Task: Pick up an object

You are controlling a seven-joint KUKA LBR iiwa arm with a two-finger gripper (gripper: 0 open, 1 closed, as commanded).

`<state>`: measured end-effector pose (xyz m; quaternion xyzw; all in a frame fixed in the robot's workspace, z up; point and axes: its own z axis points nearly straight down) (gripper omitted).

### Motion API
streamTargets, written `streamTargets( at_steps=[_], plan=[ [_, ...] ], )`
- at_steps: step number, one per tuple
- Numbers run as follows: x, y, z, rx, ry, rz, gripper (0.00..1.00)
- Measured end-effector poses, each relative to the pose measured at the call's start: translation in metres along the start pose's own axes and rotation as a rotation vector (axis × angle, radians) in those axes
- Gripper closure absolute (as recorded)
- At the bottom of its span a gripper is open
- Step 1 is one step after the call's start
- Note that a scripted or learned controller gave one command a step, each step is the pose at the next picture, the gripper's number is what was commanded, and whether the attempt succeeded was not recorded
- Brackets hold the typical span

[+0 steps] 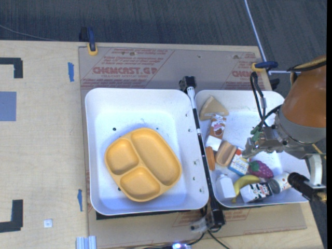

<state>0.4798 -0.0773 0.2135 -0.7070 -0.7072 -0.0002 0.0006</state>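
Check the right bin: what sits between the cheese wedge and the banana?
In the camera view, between the cheese wedge and the banana lie a small brown bottle, a bread slice and a small blue-and-white carton.

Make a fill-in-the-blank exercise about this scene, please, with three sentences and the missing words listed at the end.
1. The yellow divided plate lies in the ____ bin.
2. The divided plate has ____ compartments.
3. The banana lies in the right bin, beside the ____ bunch of grapes.

Missing words: left; three; purple
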Motion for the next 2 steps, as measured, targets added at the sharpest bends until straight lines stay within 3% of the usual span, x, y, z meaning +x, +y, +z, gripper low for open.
streamTargets(
  at_steps=[1,2],
  plan=[
    [-0.019,0.094,-0.018,-0.002,-0.001,0.0,1.0],
    [-0.014,0.06,-0.006,0.001,0.0,0.0,1.0]
  ],
)
